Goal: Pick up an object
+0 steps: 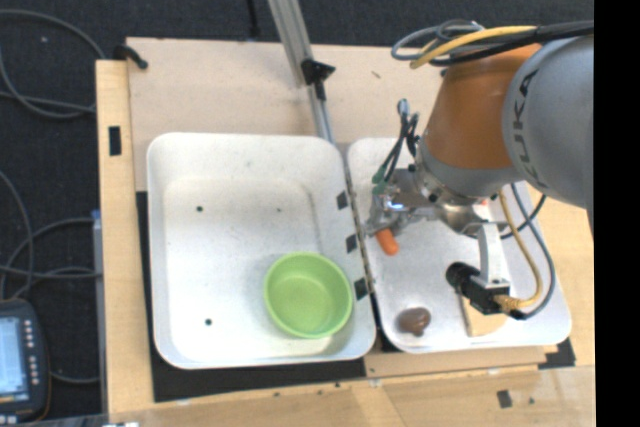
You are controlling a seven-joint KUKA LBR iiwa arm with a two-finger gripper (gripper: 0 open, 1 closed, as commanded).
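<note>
My gripper (386,208) hangs low over the left side of the right bin (440,343), close to the wall between the two bins. A small orange object (387,241) lies just below the gripper's tip, at the bin's left edge; whether the gripper touches it I cannot tell. A brown rounded object (414,320) rests near the front of the right bin, apart from the gripper. In the left bin (200,215) a green bowl (308,295) stands upright at the front right corner. The arm's grey and orange body covers much of the right bin.
A slanted metal rail (290,15) runs from the top of the view down to the back of the bins. The bench edge lies close behind and in front of both bins. Cables lie on the dark floor at the left.
</note>
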